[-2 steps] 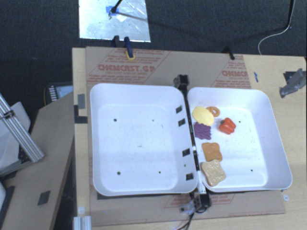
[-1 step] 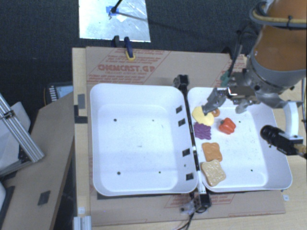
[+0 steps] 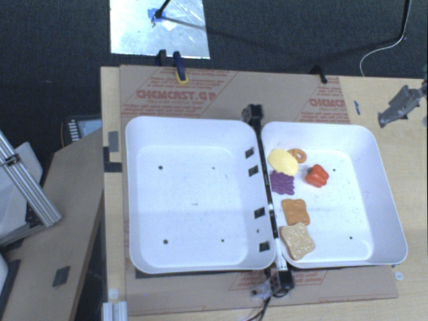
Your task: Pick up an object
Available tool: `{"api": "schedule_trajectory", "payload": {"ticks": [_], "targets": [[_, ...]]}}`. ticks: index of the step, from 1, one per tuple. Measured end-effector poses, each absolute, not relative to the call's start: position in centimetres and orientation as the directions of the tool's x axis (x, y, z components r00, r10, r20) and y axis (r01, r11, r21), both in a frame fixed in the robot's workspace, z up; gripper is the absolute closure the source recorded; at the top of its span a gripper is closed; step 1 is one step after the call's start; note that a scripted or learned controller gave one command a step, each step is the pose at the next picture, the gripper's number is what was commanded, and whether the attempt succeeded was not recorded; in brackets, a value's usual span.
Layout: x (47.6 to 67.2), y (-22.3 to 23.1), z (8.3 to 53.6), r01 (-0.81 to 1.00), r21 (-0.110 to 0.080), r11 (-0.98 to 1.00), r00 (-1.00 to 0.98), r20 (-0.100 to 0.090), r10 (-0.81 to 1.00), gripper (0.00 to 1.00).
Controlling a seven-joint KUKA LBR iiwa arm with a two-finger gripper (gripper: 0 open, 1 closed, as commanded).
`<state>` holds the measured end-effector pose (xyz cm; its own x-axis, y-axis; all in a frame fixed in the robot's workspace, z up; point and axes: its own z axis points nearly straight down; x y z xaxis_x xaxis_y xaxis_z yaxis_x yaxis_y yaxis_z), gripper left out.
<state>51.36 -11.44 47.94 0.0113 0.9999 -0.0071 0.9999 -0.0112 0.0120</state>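
The right bin (image 3: pixel 374 179) holds several small toy foods along its left side. A yellow lemon (image 3: pixel 282 161) lies beside a small orange ring (image 3: pixel 298 156). Purple grapes (image 3: pixel 282 183) sit just below the lemon, and a red pepper (image 3: pixel 317 175) lies to their right. Lower down are an orange-brown piece (image 3: pixel 295 211) and a beige bread slice (image 3: pixel 297 241). My gripper (image 3: pixel 388 116) is a grey shape at the right edge of the view, beyond the far right corner of the right bin and well away from all the objects.
The left bin (image 3: pixel 194 192) stands next to the right one, with black clips (image 3: pixel 257 172) along their shared wall. Both rest on a cardboard sheet (image 3: pixel 200 92). A shiny square plate (image 3: pixel 159 17) lies at the back.
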Motion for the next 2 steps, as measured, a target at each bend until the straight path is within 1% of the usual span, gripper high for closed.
{"api": "schedule_trajectory", "payload": {"ticks": [1,2], "targets": [[48.40,-21.29,53.89,1.000,0.009,-0.009,0.009,-0.008,1.000,0.00],[48.70,-20.67,54.75,1.000,0.009,0.007,-0.007,-0.005,1.000,1.00]]}}
